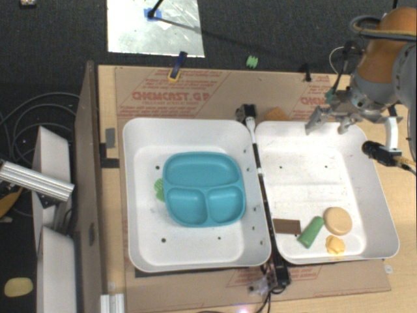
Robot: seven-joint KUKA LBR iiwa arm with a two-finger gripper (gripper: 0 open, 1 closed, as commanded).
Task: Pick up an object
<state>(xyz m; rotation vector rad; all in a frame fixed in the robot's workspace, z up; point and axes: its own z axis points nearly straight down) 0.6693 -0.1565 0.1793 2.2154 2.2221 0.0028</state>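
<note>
Objects for the pick lie clustered at the lower right of the frame, well apart from the robot's two-finger hand [331, 119], which hangs over the upper right corner of the right-hand shallow white bin [326, 155]. Its two fingers stand spread, one toward the bin's back rim and one nearer the corner, with nothing between them; the hand is open and carries nothing.

Behind the hand, the grey arm with its orange band [391, 28] reaches in from the upper right of the frame.

Across the bare floor of that bin, near its lower edge, sit a round tan disc like a biscuit [337, 220], a small yellow lump [335, 244] just below it, a green cylindrical stick [311, 231] lying at a slant just beside the disc, and a flat dark brown rectangular block [286, 226] touching or nearly touching the stick's lower end.

In the left-hand white bin [143, 175] rests a turquoise three-compartment plastic tray [203, 188], with a small green piece [158, 188] peeking out at its left side.

Judged from this layout, the task stands at the approach step, with no object yet chosen or reached. The next move calls for carrying the hand toward the lower part of the right bin, settling over one item standing clear of its neighbours, the tan disc seeming the easiest, then lowering with fingers apart before closing.
</note>
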